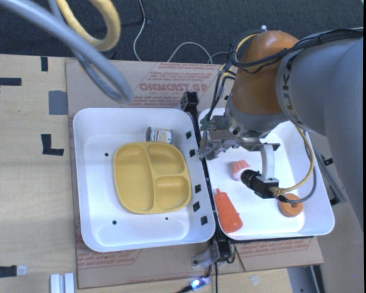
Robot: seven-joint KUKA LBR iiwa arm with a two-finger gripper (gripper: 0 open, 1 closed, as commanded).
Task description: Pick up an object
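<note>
Left white plastic bin (91, 224): a yellow three-compartment plastic tray (151, 177) lies at centre; a small cylindrical tin can (159, 134) lies just beyond its far edge. Right white plastic bin (314, 224): an orange tapered plastic piece (227, 210) lies near the divider; a small pink-and-white cylinder (239, 168) lies farther back; an orange round object (290, 207) lies at the right. The jaws (215, 144) hang over the divider's far end; their state cannot be told. Judged step: approach, nothing lifted. Next move: centre over one object, then descend.
</note>
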